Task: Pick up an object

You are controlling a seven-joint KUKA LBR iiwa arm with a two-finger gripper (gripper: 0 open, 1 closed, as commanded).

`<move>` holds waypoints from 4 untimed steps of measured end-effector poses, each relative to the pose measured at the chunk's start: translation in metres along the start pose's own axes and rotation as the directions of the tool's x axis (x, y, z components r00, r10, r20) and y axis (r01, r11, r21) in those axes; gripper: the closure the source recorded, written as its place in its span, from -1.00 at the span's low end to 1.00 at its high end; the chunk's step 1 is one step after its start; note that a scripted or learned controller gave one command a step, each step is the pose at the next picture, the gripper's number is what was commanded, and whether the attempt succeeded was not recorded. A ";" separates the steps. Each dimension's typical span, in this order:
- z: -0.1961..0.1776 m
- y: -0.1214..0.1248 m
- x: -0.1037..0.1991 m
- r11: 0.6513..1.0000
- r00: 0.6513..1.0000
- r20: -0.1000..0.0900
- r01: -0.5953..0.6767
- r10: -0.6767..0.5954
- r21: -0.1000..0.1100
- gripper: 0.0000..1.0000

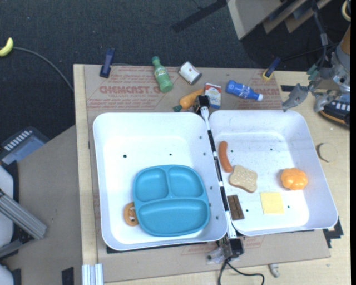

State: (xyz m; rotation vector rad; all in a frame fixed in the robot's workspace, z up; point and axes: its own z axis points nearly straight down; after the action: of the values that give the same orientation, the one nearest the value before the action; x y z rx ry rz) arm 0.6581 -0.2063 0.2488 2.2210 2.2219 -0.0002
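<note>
Gripper (293,99) hovers beyond the right-hand shallow white bin (311,133), grip unreadable; I'd next descend toward the orange rounded toy (293,178).

Floor (83,28): dark blue-black carpet, filling the upper and left parts of the frame. Bench top (89,139): pale wood, centre frame, overlaid at the upper edge with a brown printed cardboard sheet (130,86). Thin grey cable (47,61): curves across the carpet at upper left. Light wooden furniture (267,16): upper right corner. Lighting: even, soft shadows.
</note>
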 end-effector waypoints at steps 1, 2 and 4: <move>0.155 -0.015 -0.013 1.000 1.000 -0.008 0.003 -0.002 0.004 -1.00; 0.164 -0.082 -0.013 1.000 1.000 -0.010 0.003 -0.003 0.004 -1.00; 0.165 -0.180 0.030 1.000 1.000 -0.002 -0.001 0.001 0.002 -1.00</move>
State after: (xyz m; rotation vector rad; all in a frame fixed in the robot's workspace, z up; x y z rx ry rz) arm 0.4786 -0.1764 0.0841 2.2242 2.2222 -0.0006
